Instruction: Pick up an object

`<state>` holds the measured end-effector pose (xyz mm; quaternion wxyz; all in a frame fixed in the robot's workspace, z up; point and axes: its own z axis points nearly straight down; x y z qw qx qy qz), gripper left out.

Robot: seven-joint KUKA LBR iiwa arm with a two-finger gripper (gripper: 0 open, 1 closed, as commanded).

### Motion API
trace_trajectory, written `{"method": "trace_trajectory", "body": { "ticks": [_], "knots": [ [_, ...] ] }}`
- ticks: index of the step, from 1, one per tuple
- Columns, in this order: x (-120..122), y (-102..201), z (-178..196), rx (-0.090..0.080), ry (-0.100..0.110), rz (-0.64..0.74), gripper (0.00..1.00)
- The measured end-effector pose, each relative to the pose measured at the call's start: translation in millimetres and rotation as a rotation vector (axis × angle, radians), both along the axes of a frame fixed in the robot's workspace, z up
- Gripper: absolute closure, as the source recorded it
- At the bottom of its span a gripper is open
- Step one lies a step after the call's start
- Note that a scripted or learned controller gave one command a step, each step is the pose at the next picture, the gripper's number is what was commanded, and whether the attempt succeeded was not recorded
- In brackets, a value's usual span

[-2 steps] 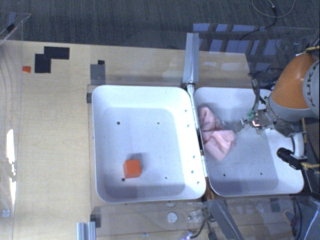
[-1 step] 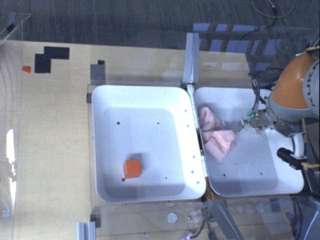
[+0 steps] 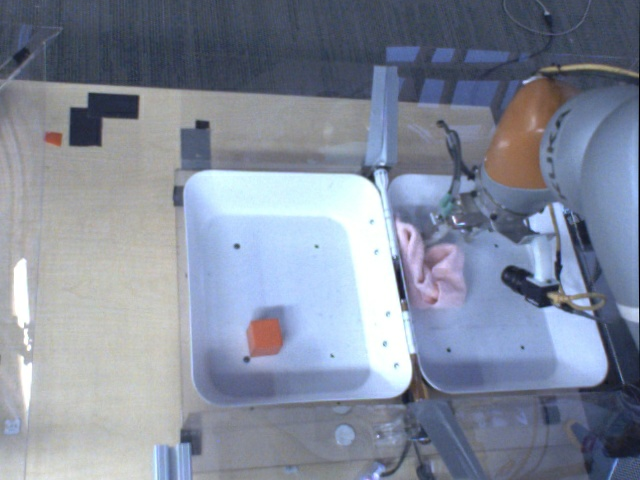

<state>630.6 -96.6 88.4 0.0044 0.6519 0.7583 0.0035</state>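
Hovering over right bin (image 3: 520,368), gripper (image 3: 458,215) sits just beside crumpled pink cloth (image 3: 435,271); finger state cannot be told. Orange block (image 3: 265,337) lies in left bin (image 3: 290,193).

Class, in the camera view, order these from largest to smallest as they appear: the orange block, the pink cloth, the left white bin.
1. Left white bin
2. Pink cloth
3. Orange block
The gaps in size are plain, so nearness to the camera does not change the order.

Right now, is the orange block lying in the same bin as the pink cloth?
No, the orange block lies in the left bin, while the pink cloth lies in the right bin.
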Motion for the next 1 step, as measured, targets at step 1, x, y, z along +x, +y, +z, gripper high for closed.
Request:
{"method": "trace_trajectory", "body": {
  "ticks": [1],
  "knots": [
    [-64.9,-16.0,1.7,-0.004,-0.003,0.163,0.0]
  ]
}}
